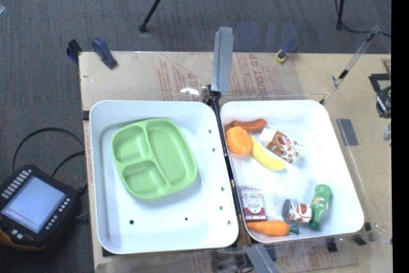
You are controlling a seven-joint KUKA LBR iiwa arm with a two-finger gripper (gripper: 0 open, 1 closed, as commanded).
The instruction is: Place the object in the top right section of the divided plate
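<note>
Two shallow white plastic bins sit side by side on the brown table [160,77]. The left bin [108,220] holds the light green divided plate [154,157], a rounded plastic tray with three sections, lying flat toward the bin's upper part. Its large section runs along the right side and two smaller ones lie on the left.

The right bin [339,188] holds the loose toy foods. A brown sausage [249,125] lies near the upper left corner, touching a round orange fruit [239,141] just below it. A yellow banana [267,156] lies slantwise beside the orange, with a small white and brown carton [281,145] resting against its upper side. Lower down are a red and white box [253,202], an orange carrot [270,227] near the front wall, a small dark can [295,211] and a green bottle [319,205] just beside it.

All these objects are well apart from the plate, separated by the bins' adjoining walls. The state of the claw cannot be told.
</note>
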